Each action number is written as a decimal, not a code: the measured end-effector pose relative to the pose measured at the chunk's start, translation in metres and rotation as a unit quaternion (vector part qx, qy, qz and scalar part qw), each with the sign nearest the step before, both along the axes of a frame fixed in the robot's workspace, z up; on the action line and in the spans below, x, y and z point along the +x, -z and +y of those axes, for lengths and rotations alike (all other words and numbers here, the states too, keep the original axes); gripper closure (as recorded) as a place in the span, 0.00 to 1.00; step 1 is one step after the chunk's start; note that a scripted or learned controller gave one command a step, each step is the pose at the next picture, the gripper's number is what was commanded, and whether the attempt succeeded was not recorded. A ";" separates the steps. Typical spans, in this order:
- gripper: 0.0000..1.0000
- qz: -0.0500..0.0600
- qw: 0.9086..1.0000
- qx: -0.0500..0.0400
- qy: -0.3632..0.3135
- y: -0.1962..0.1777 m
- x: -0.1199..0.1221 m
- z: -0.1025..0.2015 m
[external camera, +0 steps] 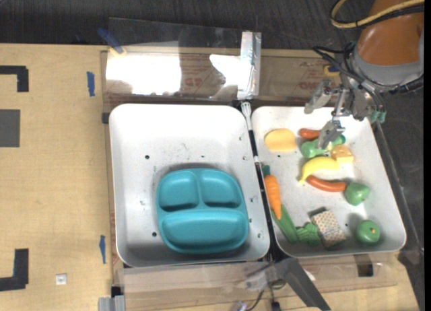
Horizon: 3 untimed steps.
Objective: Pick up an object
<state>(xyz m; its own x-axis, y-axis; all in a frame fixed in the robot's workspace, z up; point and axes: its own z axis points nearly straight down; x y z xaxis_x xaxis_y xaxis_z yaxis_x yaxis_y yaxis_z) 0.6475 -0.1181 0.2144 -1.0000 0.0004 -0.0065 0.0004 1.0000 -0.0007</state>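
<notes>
My gripper [330, 134] hangs low over the far part of the right bin [390, 188], with the orange-banded arm [390, 33] behind it. Its tip is right above a green toy [311, 148] and a small red piece [310, 133], close to a pale yellow block [342, 155]. Around them lie a yellow round toy [281, 140], a banana [316, 167], a red chili [326, 184], a lime [357, 193], a green apple [368, 231], a carrot [272, 195], a green pod [293, 227] and a speckled cracker [328, 225]. I see nothing lifted.
The left bin [135, 141] holds a teal divided plate [201, 209] at its near side. A clear plastic sheet [182, 67] and a shiny strip [249, 64] lie behind the bins. Yellow cables [350, 7] loop by the arm.
</notes>
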 end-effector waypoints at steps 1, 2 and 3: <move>0.00 -0.002 0.994 -0.001 -0.111 0.117 -0.055 -0.017; 0.00 -0.003 0.999 -0.001 -0.049 0.125 -0.076 0.018; 1.00 -0.010 0.999 -0.002 -0.050 0.111 -0.072 0.019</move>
